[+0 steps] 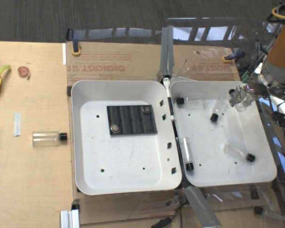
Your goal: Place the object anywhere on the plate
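Hovering: gripper (241,99) hangs over the upper right corner of the right bin (270,175), below the grey arm (278,56) with its orange band.
Tool state: cannot tell; the tip is a blur of metal against the white bin wall.
Plate: dark ribbed plate (132,119) lies flat in the left bin (85,175), toward its upper middle.
On plate: two small round pieces sit on it, one at the upper right corner (146,109), one at the lower left (115,128). What they are is too small to tell.
Objects, right bin: clear vial with black cap (186,155) along the left wall; another clear vial (238,152) at lower right; a third capped vial (217,113) near the middle top; a small black cap (180,100) at upper left.
Which object is meant: cannot tell from the task line; the vial near the middle top lies nearest the gripper.
Outside bins: one more clear vial (48,137) on the bench (28,184), left of the left bin.
Progress, judged: early. No vial is on the plate and nothing looks lifted.
Left to do: pick, carry across the divider between the bins, set down on the plate.
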Available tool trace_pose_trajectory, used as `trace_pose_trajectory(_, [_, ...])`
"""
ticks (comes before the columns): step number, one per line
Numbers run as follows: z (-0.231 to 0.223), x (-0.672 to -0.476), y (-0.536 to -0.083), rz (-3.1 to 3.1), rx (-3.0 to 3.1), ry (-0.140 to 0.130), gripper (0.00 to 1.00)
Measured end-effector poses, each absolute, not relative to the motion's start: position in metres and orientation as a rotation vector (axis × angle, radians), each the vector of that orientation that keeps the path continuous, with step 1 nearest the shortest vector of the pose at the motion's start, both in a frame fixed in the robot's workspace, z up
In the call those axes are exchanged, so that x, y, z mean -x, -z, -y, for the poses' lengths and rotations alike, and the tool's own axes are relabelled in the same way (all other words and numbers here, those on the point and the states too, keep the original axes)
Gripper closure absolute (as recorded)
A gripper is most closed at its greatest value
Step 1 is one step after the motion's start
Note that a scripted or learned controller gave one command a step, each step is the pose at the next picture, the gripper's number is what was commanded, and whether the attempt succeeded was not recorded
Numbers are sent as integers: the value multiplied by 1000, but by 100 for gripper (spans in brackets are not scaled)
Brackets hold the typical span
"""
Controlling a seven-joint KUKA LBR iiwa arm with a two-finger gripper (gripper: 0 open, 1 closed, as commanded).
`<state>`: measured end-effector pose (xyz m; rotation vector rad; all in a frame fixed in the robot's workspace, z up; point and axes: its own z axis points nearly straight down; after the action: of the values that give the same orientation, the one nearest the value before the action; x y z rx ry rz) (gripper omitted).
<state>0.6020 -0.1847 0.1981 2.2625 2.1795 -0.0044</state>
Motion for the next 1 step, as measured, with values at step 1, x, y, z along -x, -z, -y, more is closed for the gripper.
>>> trace_pose_trajectory(1, [100,-637,-242,-1742,-2615,5,100])
